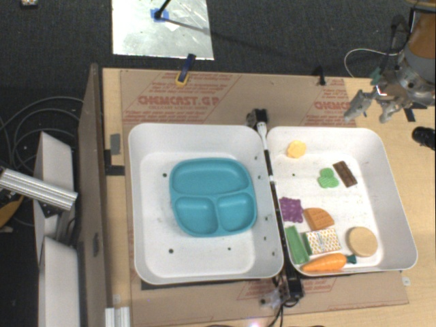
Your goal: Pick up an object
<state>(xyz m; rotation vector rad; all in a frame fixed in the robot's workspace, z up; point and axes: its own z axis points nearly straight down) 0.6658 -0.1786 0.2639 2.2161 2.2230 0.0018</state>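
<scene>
Teal plate [212,196] fills left bin [146,203]; toy foods crowd right bin [388,182]

The arm [417,43] runs off the right edge, its upper part cut away. The pincer [373,104] sits above the right bin's far corner, too small to read its grip. The carrot's [325,263] lower side dips behind the bin rim [392,263]. The counter's [204,97] printed lettering is blurred.
</scene>
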